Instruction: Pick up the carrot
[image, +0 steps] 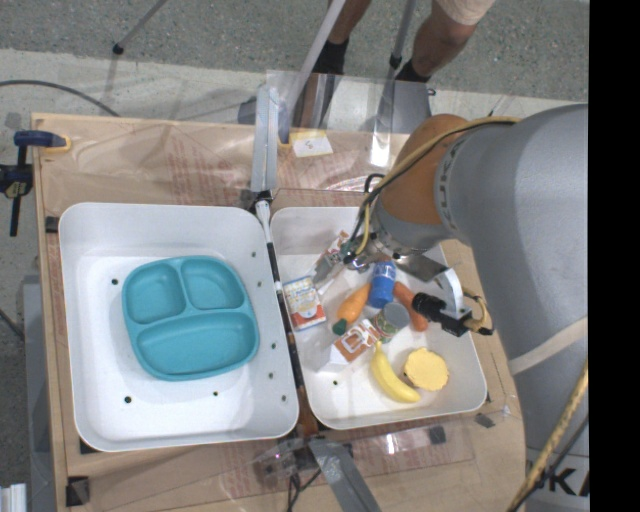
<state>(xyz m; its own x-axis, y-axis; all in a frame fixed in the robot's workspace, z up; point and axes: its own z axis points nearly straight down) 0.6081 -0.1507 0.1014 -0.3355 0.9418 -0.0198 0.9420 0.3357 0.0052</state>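
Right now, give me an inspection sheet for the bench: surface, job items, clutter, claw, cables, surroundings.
Surface: wooden bench under clear sheeting, bearing the left bin and the right bin.
Job's things: carrot lying in the right bin, orange, tilted, near the bin's middle.
Clutter: teal divided plate in the left bin; in the right bin a banana, yellow round item, blue bottle, small carton and snack packet.
Claw: claw low over the right bin, above and left of the carrot; nothing seen between its fingers.
Cables: yellow cable along the arm.
Surroundings: blue clamp at the bench's left corner; person's legs beyond the bench.
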